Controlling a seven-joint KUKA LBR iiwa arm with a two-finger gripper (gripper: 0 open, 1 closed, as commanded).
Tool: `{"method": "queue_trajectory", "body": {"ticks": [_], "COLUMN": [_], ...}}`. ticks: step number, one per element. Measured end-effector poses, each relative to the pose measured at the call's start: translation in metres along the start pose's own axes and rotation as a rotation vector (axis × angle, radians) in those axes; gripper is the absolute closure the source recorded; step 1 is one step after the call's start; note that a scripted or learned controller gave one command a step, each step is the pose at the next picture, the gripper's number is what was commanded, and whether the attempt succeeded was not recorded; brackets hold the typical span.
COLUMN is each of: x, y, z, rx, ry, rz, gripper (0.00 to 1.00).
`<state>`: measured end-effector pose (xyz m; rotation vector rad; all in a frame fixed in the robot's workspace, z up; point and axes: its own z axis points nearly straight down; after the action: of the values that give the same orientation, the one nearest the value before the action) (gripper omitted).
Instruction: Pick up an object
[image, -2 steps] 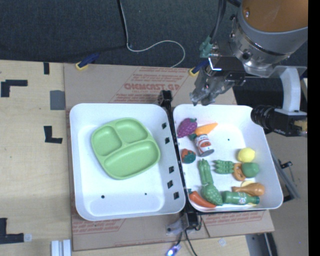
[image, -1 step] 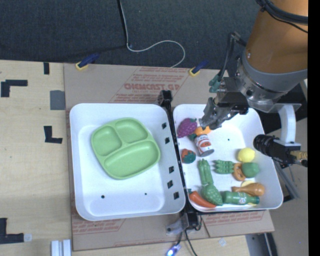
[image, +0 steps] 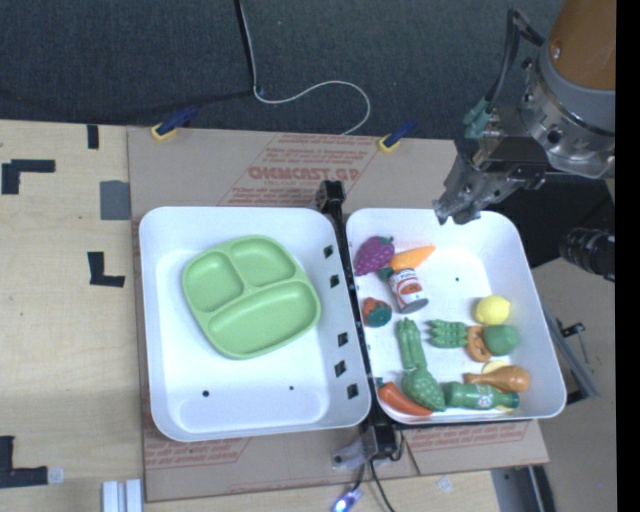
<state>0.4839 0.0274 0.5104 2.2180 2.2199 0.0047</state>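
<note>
- Over the right white bin's (image: 520, 255) back rim, the two-finger gripper (image: 455, 210) hangs; can't tell its opening.
- Small red-labelled can (image: 408, 290) lies below-left, nearest pick I'd guess.

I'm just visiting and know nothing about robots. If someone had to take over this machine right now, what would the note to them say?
Gripper: hanging above the far rim of the right bin, nothing seen between its fingers; open or shut can't be told.
Things: all the toy food lies in the right bin, including purple grapes, a small can, a yellow lemon and a green bottle.
The left bin holds a green divided plate.
Done: nothing picked up yet.
Left: lower onto one object, grip it and lift it.
</note>
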Motion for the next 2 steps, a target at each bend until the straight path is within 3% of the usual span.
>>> {"method": "queue_trajectory", "body": {"ticks": [1,2], "x": [0.072,0.038], "y": [0.0,-0.002], "z": [-0.026,0.091], "rx": [0.002,0.017], "ry": [0.002,-0.003], "rz": [-0.009,0.003], "gripper": [1.0,1.0]}}
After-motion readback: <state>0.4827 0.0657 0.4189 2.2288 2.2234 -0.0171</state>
